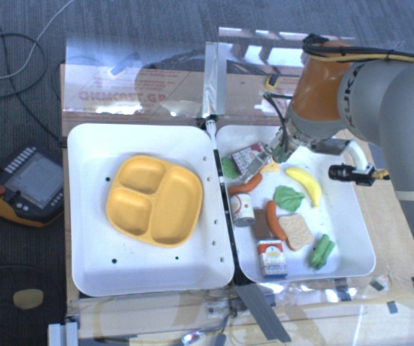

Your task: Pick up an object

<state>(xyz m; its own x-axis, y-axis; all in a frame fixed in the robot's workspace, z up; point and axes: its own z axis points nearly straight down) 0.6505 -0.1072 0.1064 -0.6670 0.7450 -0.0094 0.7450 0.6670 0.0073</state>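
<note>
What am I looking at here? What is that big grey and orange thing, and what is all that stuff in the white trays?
One camera above a bench looks down at a slant. The grey and orange thing is a robot arm reaching in from the right; its gripper is low over the right bin, beside a silvery packet. That bin holds toy food: a banana, sausages, bread, a small can. The left bin holds a yellow divided plate. Whether anything is gripped is unclear.

Yellow divided plate (154, 197) in left bin (84, 215), gripper (254, 161) over right bin's (351, 215) toy food
</note>
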